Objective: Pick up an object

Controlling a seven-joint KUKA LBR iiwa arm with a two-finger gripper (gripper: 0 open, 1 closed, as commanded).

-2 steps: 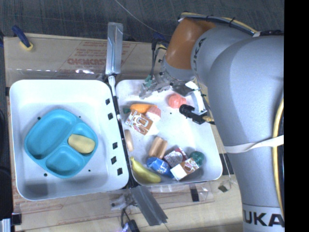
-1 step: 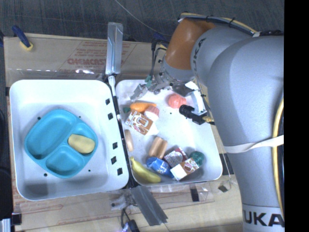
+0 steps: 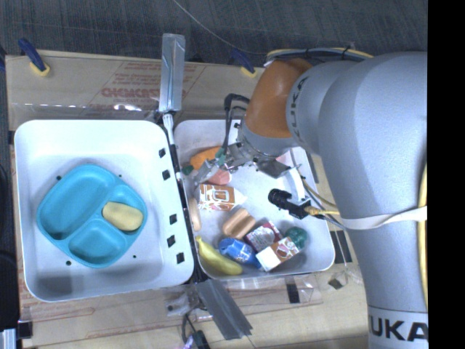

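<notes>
Gripper (image 3: 224, 162): centre frame, low in right bin (image 3: 320, 257), among carrot (image 3: 203, 155) and red item (image 3: 220, 176); finger state cannot be told. Step, by judgement: reaching to grasp. Next: close on one item, lift clear. Banana (image 3: 218, 260), lower centre, untouched.

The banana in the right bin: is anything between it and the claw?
Yes. The claw is at the bin's far end, the banana at the near rim. Between them lie a small carton and a bread roll.
</notes>
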